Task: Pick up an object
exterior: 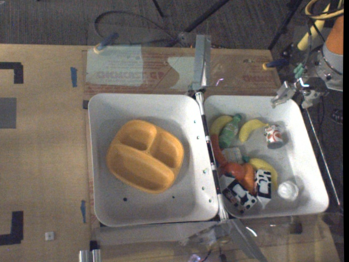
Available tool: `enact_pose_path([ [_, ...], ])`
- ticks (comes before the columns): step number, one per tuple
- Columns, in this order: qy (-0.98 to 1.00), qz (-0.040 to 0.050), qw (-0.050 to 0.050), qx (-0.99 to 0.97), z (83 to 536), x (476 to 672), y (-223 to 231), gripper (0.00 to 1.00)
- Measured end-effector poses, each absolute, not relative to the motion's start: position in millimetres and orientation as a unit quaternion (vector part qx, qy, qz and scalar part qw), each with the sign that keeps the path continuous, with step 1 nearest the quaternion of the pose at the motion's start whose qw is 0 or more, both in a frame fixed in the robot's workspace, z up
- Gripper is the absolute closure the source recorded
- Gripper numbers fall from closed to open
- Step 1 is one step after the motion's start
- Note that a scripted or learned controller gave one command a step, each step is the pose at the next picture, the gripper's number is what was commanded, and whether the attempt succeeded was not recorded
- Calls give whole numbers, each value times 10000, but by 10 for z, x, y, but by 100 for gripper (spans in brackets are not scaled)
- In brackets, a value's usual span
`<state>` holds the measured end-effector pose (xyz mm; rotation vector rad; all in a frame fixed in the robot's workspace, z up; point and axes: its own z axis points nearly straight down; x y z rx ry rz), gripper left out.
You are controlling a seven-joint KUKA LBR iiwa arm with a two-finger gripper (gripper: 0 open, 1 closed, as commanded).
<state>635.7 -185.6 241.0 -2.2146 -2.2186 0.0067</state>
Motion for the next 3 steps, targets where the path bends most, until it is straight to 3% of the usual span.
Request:
enact_pose_path([
  [1, -7430, 12, 26, -6693, 903, 5701, -1881, 0],
  [2, -7322, 79, 65, -6810, 839, 6374, -1428, 0],
  [3, -7714, 6, 12, -6364, 854, 5013, -1556, 0],
])
